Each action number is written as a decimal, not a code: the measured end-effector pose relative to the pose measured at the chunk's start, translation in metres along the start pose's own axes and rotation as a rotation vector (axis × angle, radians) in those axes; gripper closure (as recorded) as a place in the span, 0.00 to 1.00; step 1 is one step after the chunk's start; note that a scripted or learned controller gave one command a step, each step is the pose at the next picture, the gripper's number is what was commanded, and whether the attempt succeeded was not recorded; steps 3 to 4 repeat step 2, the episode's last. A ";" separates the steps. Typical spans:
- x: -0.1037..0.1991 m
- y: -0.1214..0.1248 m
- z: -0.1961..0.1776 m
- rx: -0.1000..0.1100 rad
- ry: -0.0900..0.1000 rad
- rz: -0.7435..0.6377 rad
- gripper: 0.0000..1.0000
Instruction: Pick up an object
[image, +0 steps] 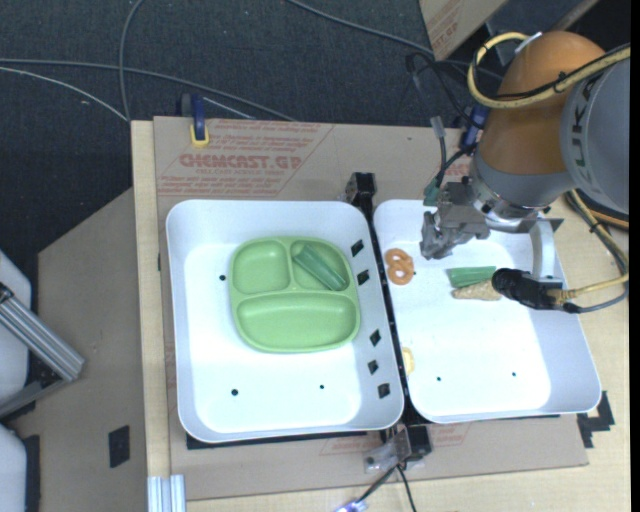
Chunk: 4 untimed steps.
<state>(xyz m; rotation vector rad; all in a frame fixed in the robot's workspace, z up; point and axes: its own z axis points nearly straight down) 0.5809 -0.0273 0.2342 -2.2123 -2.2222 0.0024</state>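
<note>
My gripper (434, 243) hangs over the back left part of the right bin (500, 390), its grey fingers pointing down and nothing visible between them. Just left and below it an orange pretzel-shaped piece (399, 266) lies on the bin floor. To its right lie a green bar (470, 275) and a tan, crumbly piece (476, 292), side by side. A small yellow thing (407, 359) sits by the right bin's left wall. In the left bin (200, 380) rests a green divided plate (294, 295) with a darker green item (322, 265) in its upper right compartment.
A ridge with black clips (375, 300) separates the two bins. The bins stand on a cardboard sheet (250, 155) with a blue and yellow clamp (199, 118) at its back edge. Cables run across the dark floor behind.
</note>
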 end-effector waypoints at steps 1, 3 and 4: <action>0.049 -0.018 -0.006 -0.002 0.000 -0.001 1.00; 0.101 -0.038 0.007 0.000 0.000 -0.001 1.00; 0.101 -0.038 0.007 0.000 0.000 -0.001 1.00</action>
